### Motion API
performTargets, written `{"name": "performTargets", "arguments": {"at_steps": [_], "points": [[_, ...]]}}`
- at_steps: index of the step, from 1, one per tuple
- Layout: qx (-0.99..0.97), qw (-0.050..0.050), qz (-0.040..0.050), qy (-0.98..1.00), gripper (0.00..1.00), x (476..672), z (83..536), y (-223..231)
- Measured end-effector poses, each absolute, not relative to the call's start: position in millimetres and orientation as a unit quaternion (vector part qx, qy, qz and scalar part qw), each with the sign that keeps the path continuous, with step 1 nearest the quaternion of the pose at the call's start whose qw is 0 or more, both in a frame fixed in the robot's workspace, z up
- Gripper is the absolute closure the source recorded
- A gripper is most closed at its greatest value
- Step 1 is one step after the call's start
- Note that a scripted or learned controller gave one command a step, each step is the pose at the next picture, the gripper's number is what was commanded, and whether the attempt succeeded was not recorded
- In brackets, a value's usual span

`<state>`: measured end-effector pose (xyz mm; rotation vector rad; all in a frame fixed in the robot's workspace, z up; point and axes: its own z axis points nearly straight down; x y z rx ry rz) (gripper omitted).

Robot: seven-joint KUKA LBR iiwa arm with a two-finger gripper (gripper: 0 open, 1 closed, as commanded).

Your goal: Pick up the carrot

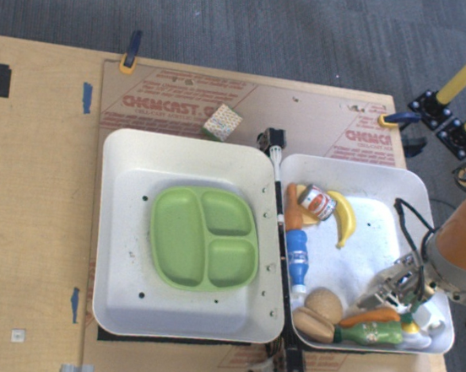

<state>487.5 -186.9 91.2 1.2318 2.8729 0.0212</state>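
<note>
Carrot point(373, 317) lay along the right bin's point(372, 213) near edge, beside a green bottle point(373, 333); we saw the gripper point(396, 289) poised just above it, though finger state eluded us.

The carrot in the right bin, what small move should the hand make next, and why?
Probably a short descent onto the carrot. The hand sits just above its orange body, which lies along the bin's near wall beside a green bottle. I can't see a grip yet.

Left bin point(119, 208): green tray point(205, 238). Right bin point(383, 213): banana point(346, 220), can point(317, 203), blue bottle point(296, 263), bread roll point(318, 313).
</note>
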Motion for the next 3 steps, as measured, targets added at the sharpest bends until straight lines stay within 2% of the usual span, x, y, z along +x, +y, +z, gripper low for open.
{"name": "performTargets", "arguments": {"at_steps": [1,2,3], "points": [[0.395,0.009,0.0084,0.919,1.0,489.5,103.8,-185.8],[0.404,0.011,0.001,0.915,1.0,494.9,93.6,-105.8],[0.405,0.016,0.0016,0.914,0.0,496.7,93.4,-106.8]]}}
